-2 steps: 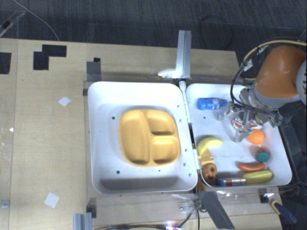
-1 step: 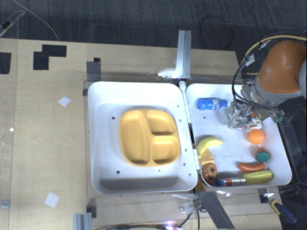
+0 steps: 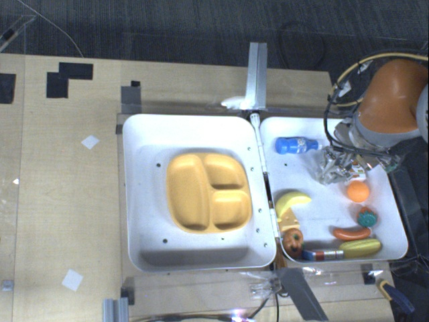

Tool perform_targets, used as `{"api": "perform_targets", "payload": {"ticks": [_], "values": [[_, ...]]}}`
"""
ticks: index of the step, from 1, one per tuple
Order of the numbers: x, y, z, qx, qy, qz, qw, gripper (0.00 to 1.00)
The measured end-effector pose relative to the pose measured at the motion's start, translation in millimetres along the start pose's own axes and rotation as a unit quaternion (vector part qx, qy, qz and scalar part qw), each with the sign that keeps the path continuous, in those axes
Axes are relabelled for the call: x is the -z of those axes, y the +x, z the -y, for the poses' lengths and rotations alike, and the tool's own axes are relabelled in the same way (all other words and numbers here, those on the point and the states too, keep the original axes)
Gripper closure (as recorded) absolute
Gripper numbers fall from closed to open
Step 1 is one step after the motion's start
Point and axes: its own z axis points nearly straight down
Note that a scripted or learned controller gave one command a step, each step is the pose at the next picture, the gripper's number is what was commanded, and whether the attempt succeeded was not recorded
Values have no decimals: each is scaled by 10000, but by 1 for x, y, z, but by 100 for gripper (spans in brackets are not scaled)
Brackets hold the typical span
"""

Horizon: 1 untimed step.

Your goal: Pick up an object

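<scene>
The right bin (image 3: 402, 247) holds a blue bottle (image 3: 295, 145) at the back, a yellow banana (image 3: 291, 202) by the left wall and an orange ball (image 3: 358, 192) on the right. Along the front lie a teal piece (image 3: 366, 217), a red sausage (image 3: 350, 233), a yellow-green piece (image 3: 361, 247), a small brown figure (image 3: 292, 237) and a marker-like stick (image 3: 320, 254). My gripper (image 3: 338, 169) hangs low over the bin floor between the bottle and the orange ball, under the orange wrist band (image 3: 392, 99). Nothing shows between its metal parts.
The left bin (image 3: 137, 146) holds a yellow divided tray (image 3: 207, 192) in its middle. A metal post (image 3: 257, 76) stands at the back where the bins meet. Bare wooden bench spreads to the left. Cables loop above the wrist.
</scene>
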Motion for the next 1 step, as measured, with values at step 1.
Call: {"api": "perform_targets", "payload": {"ticks": [1], "values": [[0, 0, 0, -3, -1, 2, 10000, 0]]}}
